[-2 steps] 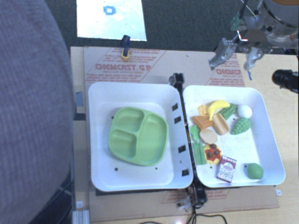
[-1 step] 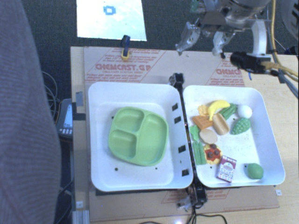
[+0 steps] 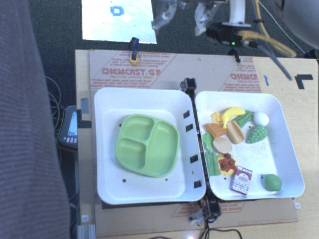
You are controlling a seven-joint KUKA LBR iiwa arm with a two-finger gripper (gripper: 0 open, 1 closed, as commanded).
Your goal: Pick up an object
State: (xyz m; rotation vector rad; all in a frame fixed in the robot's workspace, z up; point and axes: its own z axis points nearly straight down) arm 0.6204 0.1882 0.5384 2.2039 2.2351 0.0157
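Step in hand, by the look of it: approach not yet begun. Gripper (image 3: 183, 17) parked high at twelve o'clock, beyond both bins, fingers spread apart, nothing between them. Candidates heaped in the right bin (image 3: 285, 133) at about four o'clock — smooth curved banana (image 3: 230, 115), round white egg (image 3: 261, 118), knobbly green cluster (image 3: 256, 134), flat red carton (image 3: 241, 179). Left bin (image 3: 107, 133) bearing a glossy green divided tray (image 3: 148, 145). Next: swing down over one isolated piece, likely the lime-like green ball (image 3: 272, 182) — straddle, then close.
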